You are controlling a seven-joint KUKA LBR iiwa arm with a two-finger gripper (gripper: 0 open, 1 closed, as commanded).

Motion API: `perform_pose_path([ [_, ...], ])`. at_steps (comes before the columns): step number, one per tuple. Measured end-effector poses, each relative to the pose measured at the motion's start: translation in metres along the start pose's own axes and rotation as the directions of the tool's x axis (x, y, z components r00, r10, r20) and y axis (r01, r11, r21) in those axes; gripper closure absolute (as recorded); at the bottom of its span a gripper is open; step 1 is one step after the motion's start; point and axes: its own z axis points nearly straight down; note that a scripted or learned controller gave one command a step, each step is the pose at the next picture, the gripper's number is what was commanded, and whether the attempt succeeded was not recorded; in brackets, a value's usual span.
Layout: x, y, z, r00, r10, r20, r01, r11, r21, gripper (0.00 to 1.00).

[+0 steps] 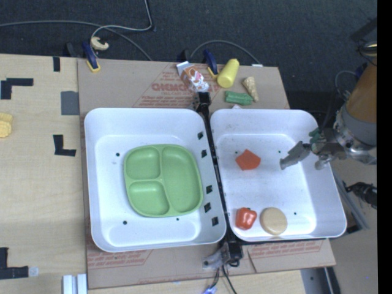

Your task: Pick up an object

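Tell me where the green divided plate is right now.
The green divided plate lies in the middle of the left bin, across the divider from the orange piece.

Arm (361,112): grey metal wrist housing, orange band above it at 1 o'clock, dark-grey gripper (295,155) fingers, green fitting.

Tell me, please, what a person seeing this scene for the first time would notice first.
Most striking is the green divided plate lying in the left bin. Next come the orange piece in the middle of the right bin, and the red pepper beside a tan bun at its near edge.
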Motion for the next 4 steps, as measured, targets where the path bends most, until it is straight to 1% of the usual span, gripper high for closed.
perform_pose_path([
  [1,0.05,0.034,0.077,1.0,-0.001,-0.001,0.001,1.0,0.001,0.0],
  [2,0.06,0.061,0.171,1.0,-0.001,0.0,0.001,1.0,-0.005,0.0],
  [3,0.045,0.086,0.171,1.0,-0.001,0.0,0.001,1.0,-0.004,0.0],
  [4,0.045,0.085,0.162,1.0,0.0,0.001,0.0,1.0,-0.003,1.0],
])
